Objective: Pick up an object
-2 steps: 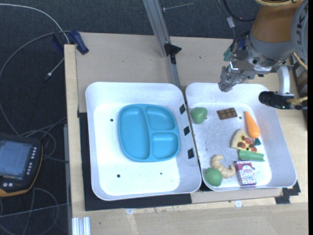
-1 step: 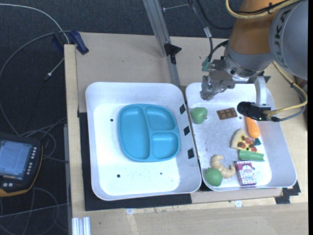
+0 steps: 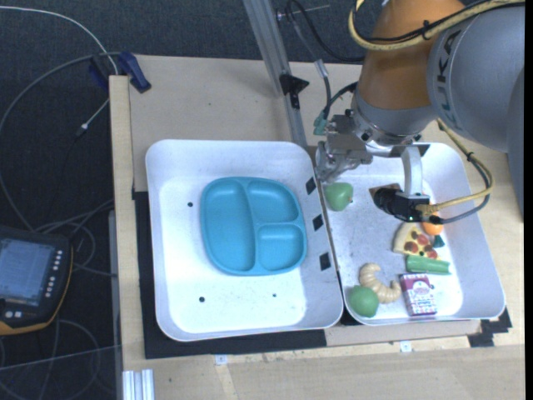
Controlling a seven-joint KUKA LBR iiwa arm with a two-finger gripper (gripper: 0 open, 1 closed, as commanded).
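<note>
I see the gripper (image 3: 337,172) low over the right bin (image 3: 470,182), at its left edge near the far corner. A green apple (image 3: 339,196) lies just below the fingertips; I cannot tell whether the jaws are spread or closed. Near the bin's front edge: pizza slice (image 3: 418,240), green pear (image 3: 363,301), pink carton (image 3: 419,295). The left bin (image 3: 166,223) carries a blue divided plate (image 3: 251,225).

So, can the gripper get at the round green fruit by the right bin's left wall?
Probably yes: the gripper sits directly above the green fruit, though the wall crowds it.
</note>
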